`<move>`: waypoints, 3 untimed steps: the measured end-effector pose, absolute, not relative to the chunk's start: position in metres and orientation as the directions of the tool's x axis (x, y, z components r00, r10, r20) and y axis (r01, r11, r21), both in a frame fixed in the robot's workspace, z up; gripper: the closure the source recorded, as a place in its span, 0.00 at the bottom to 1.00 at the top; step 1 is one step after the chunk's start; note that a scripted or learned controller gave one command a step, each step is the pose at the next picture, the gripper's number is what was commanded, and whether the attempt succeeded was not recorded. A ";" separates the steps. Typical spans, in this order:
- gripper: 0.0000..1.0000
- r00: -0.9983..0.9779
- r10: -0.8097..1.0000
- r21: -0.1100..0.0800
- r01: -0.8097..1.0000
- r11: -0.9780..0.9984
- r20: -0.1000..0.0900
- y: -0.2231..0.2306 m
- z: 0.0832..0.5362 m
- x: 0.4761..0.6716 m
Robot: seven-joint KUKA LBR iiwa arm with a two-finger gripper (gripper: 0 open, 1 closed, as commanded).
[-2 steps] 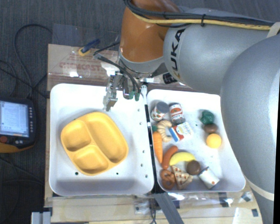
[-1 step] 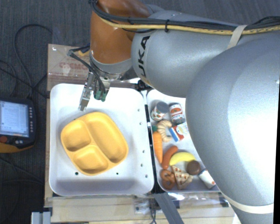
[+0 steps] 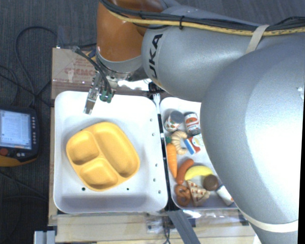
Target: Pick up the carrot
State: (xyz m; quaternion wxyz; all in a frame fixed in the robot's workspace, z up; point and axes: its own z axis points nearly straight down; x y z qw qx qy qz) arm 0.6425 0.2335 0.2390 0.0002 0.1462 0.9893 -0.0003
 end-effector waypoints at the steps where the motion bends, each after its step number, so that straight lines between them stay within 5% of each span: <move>1: 1.00 -0.965 0.264 -0.003 0.264 0.965 -0.003 0.233 0.253 0.661; 3: 1.00 -0.976 0.219 -0.002 0.219 0.976 -0.003 0.234 0.279 0.657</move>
